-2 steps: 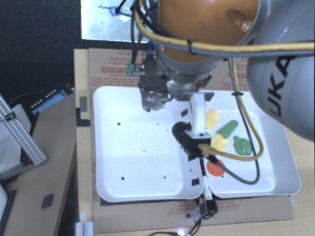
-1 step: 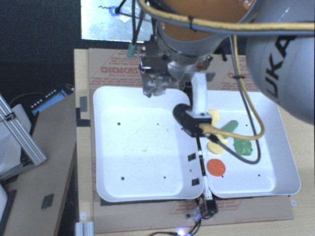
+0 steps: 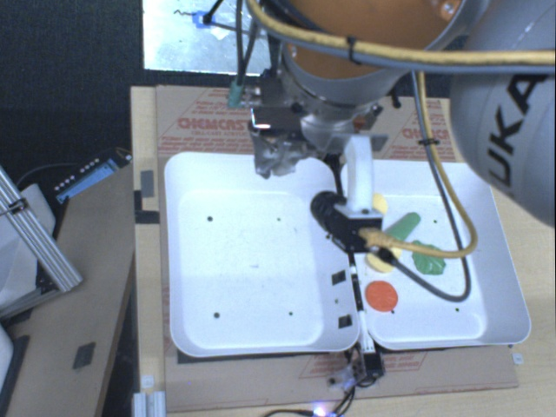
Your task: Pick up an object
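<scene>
Two white bins sit side by side on the bench. The left bin [image 3: 243, 268] is the wider-looking one from here. Over its far right corner hangs the one claw [image 3: 276, 156], and I cannot tell whether it is open or closed; nothing shows in its grip. The right bin [image 3: 456, 315] has all the loose things, gathered on its left side: one orange disc [image 3: 381, 296] nearest, two green pieces [image 3: 403, 227] [image 3: 429, 261] just beyond it, close together, and one small yellow piece [image 3: 380, 204] farthest.
</scene>
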